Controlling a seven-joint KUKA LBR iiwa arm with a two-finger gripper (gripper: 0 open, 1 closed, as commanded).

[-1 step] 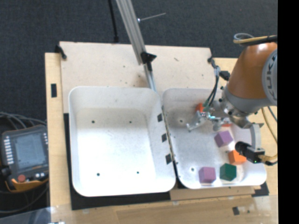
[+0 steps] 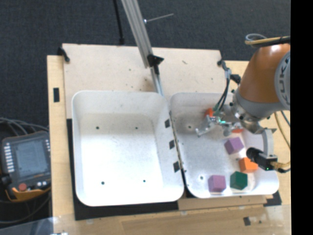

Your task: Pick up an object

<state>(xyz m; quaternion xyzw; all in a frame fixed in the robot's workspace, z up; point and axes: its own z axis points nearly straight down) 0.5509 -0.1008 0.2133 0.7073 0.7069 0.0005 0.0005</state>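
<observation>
My gripper hangs over the upper middle of the right bin, reaching in from the right below the orange-banded wrist. No block lies directly under it. A light purple block sits just to its lower right. Further down lie an orange block, a green block and a second purple block along the bin's near edge. A small orange piece shows beside the wrist; I cannot tell whether it is a block or part of the tool.
The left bin adjoins the right one along a raised rim. A slanted aluminium pole rises from behind the bins. A teach pendant lies off the bench at the left.
</observation>
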